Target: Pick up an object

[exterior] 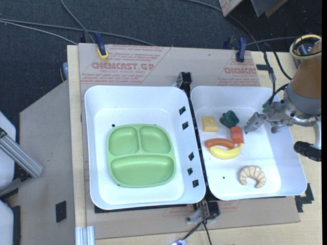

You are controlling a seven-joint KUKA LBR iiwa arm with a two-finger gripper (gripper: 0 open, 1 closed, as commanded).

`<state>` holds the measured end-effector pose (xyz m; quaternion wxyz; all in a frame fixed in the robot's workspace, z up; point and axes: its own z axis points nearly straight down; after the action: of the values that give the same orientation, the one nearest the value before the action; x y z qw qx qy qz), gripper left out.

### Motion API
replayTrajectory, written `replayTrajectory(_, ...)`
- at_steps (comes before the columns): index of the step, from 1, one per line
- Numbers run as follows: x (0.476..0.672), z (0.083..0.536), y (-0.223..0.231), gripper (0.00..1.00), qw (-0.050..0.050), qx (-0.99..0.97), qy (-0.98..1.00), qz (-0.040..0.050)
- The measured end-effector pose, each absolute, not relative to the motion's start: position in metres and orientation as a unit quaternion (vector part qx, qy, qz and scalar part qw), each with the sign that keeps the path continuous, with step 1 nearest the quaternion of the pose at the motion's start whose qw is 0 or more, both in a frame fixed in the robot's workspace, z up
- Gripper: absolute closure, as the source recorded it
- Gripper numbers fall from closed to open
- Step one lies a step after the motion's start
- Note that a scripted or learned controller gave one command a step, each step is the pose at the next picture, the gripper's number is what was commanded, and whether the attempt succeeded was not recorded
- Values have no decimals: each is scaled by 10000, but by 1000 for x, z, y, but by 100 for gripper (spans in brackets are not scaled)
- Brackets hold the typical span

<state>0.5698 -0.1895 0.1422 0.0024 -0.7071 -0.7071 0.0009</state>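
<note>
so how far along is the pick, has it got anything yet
Done: the arm has reached over the right bin, and the gripper sits just right of the green toy and the orange piece. In hand: nothing shows between the fingers. Left: the whole grasp and lift. The cheese block, banana and croissant all lie on the bin floor.

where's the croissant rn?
In the camera view the croissant lies in the right bin, toward its near edge, apart from the other toys; nearest is the banana, up and to its left.
</note>
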Motion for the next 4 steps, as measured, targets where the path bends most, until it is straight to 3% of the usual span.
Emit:
replayTrajectory(1,569,90,-189,0,28,-7072,-7070,11)
replayTrajectory(2,571,104,-189,100,2,-7073,-7070,-6)
replayTrajectory(4,569,213,-188,100,-33,-7069,-7073,-15)
